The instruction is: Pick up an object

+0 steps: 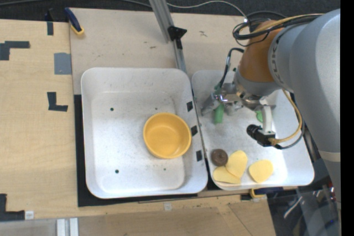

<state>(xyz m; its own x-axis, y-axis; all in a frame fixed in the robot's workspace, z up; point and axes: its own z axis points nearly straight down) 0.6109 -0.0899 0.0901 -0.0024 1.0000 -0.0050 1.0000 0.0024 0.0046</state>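
Yellow bowl left bin; gripper over green item, finger state unclear

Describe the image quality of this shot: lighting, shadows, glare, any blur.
Camera view: even overhead light, soft throughout and a little grainy; the yellow bowl in the left bin throws only a faint shadow; no strong glare on the white plastic; the grey arm fills the right side, large and slightly soft; the gripper over the right bin is too small and cluttered to read clearly.
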